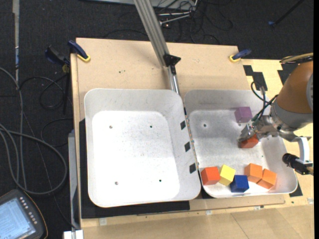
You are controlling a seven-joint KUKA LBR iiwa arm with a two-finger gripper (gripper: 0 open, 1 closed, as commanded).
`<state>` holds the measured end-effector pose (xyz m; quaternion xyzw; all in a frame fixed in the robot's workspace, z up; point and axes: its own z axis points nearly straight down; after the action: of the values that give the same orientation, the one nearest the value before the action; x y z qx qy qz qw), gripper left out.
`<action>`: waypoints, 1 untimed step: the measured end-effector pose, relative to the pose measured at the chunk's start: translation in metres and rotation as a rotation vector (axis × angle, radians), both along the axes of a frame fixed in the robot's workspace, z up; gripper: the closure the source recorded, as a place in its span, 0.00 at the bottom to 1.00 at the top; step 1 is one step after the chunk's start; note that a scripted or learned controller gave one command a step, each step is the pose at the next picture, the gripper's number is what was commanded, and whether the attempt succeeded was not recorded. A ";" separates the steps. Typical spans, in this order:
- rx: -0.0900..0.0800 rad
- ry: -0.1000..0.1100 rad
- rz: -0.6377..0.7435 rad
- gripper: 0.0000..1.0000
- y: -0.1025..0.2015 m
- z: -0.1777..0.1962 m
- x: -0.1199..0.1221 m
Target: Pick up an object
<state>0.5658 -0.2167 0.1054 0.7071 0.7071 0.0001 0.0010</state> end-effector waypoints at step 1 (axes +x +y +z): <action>-0.001 -0.004 -0.001 1.00 -0.003 0.057 -0.008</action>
<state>0.5580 -0.2194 0.1627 0.7075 0.7067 0.0010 0.0027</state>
